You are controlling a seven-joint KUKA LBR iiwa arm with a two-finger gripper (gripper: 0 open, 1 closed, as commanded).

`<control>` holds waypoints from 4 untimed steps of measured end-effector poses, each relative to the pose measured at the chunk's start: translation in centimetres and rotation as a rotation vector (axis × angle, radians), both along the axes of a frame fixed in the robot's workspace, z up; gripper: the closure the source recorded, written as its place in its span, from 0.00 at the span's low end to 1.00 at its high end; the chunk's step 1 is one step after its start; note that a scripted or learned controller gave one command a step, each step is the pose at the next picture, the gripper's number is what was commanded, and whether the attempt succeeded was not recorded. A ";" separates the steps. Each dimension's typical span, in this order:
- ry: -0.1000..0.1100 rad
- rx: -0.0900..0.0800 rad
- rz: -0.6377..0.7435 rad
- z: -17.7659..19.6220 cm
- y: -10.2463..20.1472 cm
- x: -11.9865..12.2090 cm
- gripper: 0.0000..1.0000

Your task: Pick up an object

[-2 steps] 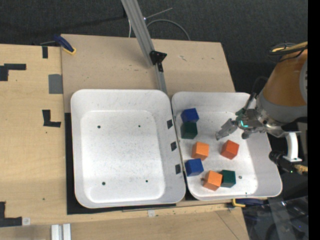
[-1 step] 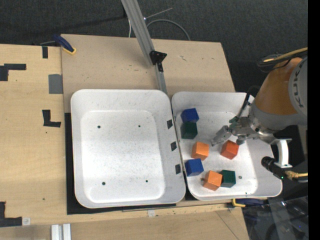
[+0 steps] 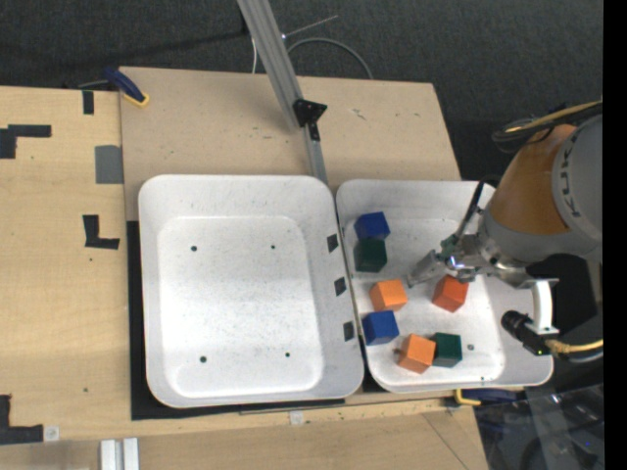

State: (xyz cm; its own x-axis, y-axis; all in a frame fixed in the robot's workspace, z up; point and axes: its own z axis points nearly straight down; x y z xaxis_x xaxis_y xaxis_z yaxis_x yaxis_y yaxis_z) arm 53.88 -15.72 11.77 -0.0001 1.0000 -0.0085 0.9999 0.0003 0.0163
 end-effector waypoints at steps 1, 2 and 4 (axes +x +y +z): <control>-0.003 -0.001 0.000 0.9 0.0 0.1 1.00; 0.014 0.007 0.000 5.4 -0.6 0.0 1.00; 0.010 0.006 0.002 16.6 -0.9 -0.6 1.00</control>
